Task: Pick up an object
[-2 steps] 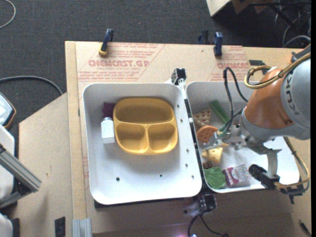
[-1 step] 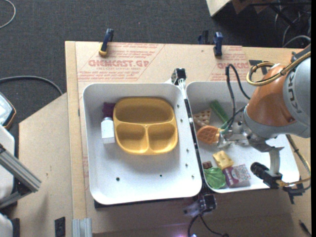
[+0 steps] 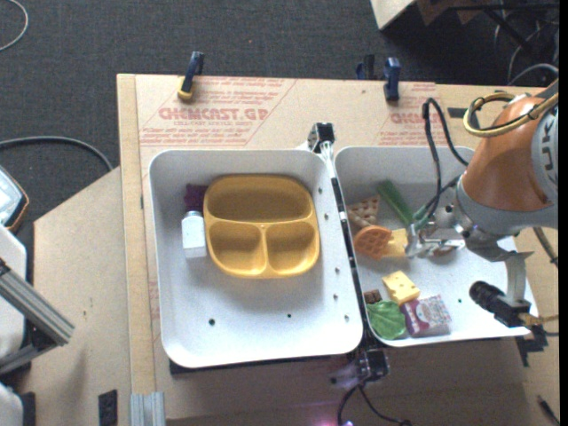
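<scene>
I see the brown cardboard-covered bench (image 3: 266, 105) carrying two shallow white bins side by side, held at the far edge by a yellow-jawed clamp (image 3: 189, 76) and a blue clamp (image 3: 390, 78). The left white bin (image 3: 177, 327) holds a large yellow three-compartment plastic tray (image 3: 260, 225), with a small white bottle (image 3: 193, 234) touching its left edge and a dark purple item (image 3: 194, 194) just behind the bottle, partly hidden.

My grey arm with its orange band (image 3: 510, 171) reaches in from the right over the right white bin (image 3: 484, 322), and its bulk hides the bin's right side. The metal two-finger gripper (image 3: 426, 242) sits low over the bin's middle; I cannot tell whether the pincer is released or clenched, and I see nothing clearly between its tips.

Candidates for picking all lie in the right bin. An orange waffle-textured toy piece (image 3: 374, 240) lies just left of the gripper, nearly touching it. Behind that sits a tan pretzel-like cracker piece (image 3: 362, 212), and a long green stick-shaped item (image 3: 394, 202) runs diagonally beside it. Near the front edge a green leafy piece (image 3: 385, 319), a pink wrapped packet (image 3: 431, 315) and a yellow holed cheese wedge (image 3: 401, 286) cluster together, touching.
</scene>
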Controlling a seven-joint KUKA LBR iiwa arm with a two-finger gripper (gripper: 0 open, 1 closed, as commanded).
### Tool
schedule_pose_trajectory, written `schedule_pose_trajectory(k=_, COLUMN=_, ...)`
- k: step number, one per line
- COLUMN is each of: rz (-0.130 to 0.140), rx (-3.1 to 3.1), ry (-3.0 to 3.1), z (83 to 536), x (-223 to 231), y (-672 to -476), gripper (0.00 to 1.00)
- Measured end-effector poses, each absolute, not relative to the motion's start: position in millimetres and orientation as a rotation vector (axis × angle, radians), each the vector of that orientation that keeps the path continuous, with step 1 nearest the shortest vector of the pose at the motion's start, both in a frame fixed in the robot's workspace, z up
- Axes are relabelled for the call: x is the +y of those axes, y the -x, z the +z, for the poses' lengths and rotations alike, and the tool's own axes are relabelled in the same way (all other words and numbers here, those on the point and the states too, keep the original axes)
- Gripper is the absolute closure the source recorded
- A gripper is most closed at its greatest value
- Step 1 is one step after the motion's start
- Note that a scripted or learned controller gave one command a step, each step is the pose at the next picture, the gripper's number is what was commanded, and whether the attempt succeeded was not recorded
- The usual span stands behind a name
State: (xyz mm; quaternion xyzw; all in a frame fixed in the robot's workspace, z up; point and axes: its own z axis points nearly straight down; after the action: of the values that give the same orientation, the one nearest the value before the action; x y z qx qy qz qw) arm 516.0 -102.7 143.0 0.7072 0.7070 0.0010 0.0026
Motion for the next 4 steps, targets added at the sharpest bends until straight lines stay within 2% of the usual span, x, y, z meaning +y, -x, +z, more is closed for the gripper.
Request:
schedule_pose_trajectory(k=1, rz=0.007, rx=2.218, ry=-2.214, z=206.8, x=-100.0, y=-518.1, gripper=1.0)
schedule_pose_trajectory(k=2, rz=0.004, rx=2.22, ry=-2.216, z=226.2, x=-100.0, y=-519.3, gripper=1.0)
schedule_pose_trajectory(k=3, rz=0.006, rx=2.227, ry=-2.213, z=233.8, x=-48.1, y=-519.0, gripper=1.0)
schedule_pose_trajectory(k=4, rz=-0.003, rx=2.223, ry=-2.224, z=216.9, x=-50.7, y=-514.4, gripper=1.0)
